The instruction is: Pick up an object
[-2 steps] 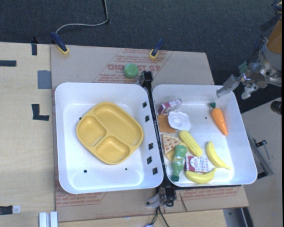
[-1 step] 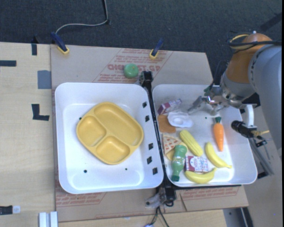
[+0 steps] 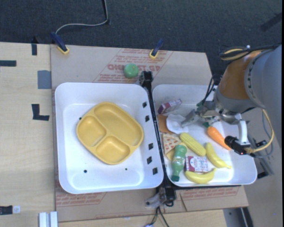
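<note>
My gripper (image 3: 195, 117) hangs low over the upper middle of the right bin (image 3: 244, 176), reaching in from the right. Its tip is right beside a crumpled white object (image 3: 176, 122); whether they touch is unclear. Close by lie a maroon packet (image 3: 169, 106), an orange carrot (image 3: 217, 136), a yellow corn cob (image 3: 192, 144), a green bottle (image 3: 178, 161), a red-and-white packet (image 3: 197, 164) and two bananas (image 3: 217, 156) (image 3: 200, 176). A checked flat cracker (image 3: 168, 143) lies near the bin's left wall.
The left bin (image 3: 66, 174) holds a yellow divided plate (image 3: 110, 132). A green ball (image 3: 130, 70) rests on the cardboard behind the bins. A black divider (image 3: 151, 122) runs between the bins. Yellow clamps (image 3: 59, 42) (image 3: 156, 48) grip the far edge.
</note>
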Motion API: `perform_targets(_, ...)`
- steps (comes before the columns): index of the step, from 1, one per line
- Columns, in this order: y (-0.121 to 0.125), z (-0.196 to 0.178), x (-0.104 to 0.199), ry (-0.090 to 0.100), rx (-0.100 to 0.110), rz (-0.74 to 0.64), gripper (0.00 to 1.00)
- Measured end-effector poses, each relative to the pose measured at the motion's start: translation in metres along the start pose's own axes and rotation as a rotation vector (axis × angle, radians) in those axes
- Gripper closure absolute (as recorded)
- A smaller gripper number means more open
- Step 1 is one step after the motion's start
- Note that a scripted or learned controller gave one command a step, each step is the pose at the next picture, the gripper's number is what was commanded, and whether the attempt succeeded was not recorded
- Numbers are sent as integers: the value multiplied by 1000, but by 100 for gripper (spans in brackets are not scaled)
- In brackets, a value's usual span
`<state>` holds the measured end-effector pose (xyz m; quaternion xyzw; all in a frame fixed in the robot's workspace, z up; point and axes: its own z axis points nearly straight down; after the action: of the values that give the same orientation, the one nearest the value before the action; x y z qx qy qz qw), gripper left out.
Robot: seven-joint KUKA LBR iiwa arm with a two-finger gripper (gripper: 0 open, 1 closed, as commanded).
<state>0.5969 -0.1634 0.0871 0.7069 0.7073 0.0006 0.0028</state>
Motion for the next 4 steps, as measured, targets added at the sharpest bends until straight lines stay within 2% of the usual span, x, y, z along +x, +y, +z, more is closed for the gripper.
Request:
perform_targets(1,70,1,13,1,13,-3,0)
perform_targets(2,68,0,35,-18,18,5,0)
perform_targets(4,66,2,38,-15,24,4,0)
